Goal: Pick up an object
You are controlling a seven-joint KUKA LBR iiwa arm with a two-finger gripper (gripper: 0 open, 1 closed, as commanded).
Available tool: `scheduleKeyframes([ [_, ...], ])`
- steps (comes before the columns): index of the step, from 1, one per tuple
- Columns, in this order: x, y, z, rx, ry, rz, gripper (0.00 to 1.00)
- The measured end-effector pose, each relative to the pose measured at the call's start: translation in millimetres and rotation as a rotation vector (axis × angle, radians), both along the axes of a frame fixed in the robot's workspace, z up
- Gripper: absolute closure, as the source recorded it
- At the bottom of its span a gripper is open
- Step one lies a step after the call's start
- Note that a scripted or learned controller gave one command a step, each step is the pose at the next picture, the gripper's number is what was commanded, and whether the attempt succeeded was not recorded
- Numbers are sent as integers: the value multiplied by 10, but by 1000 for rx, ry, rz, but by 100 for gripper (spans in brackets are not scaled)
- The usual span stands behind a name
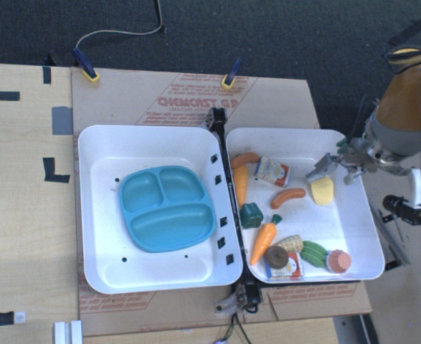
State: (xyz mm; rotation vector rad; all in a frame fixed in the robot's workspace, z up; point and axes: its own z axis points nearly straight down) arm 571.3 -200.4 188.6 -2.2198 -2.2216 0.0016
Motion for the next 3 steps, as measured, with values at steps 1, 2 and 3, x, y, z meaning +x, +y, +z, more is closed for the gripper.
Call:
scheduleKeyframes([
  [1, 449, 782, -1020, 0, -6, 1, 0],
  [2, 964, 949, -1031, -9, -1, -2, 0],
  [3, 965, 970, -939, -7, 0, 0, 100],
])
